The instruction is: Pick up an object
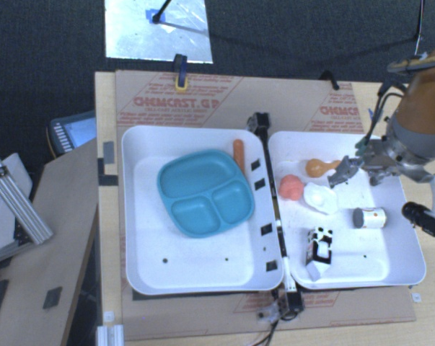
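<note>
My gripper (359,173) hangs over the back part of the right bin (397,265), fingers spread apart and open, with nothing between them. Just left of it lies an orange pear-shaped toy (319,167). A pink ball (291,187) and a white lump (320,197) sit in front of that toy. Below the gripper lies a small white cylinder with a grey cap (369,218). A black-and-white item (320,245) rests near the bin's front left.
The left bin (148,265) holds a blue divided plate (205,192) and an orange stick (239,154) by its back right wall. A black divider (267,186) runs between the bins. A black part of the arm (424,218) juts over the right bin's edge.
</note>
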Action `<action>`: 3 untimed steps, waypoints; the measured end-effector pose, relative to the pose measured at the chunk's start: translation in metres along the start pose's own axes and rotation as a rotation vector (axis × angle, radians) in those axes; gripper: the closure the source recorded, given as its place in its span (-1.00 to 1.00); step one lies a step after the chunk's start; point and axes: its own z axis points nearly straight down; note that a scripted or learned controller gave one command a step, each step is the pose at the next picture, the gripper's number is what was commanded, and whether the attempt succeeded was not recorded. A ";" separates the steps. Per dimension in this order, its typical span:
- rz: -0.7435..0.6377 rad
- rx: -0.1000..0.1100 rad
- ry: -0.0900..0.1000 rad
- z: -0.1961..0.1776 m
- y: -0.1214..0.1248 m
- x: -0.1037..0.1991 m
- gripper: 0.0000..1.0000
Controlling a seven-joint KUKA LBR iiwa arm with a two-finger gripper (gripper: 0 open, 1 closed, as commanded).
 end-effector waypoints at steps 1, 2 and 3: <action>-0.003 -0.012 -0.002 -0.007 0.002 0.000 -1.00; -0.001 -0.009 -0.001 0.049 -0.007 0.002 -1.00; 0.000 -0.009 -0.001 0.092 -0.004 -0.003 -1.00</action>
